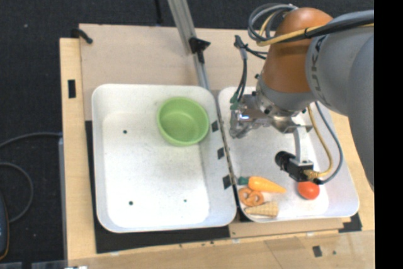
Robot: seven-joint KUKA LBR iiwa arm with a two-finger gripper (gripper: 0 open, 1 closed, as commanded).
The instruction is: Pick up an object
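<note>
While hanging over the upper left of the right-hand shallow white bin [334,205], hand [240,123] sits low near the divider; can't tell how it's set. Nothing visibly held. Down at the bin's front edge: small orange plastic carrot [267,184], pretzel-shaped brown toy [251,198], pale wedge [267,210], little red ball [308,189]. Carrot probably light, stiff, a bit slick; best pinched across the thick middle. Round green plastic bowl [182,121] over in the left white bin [119,198].
</note>
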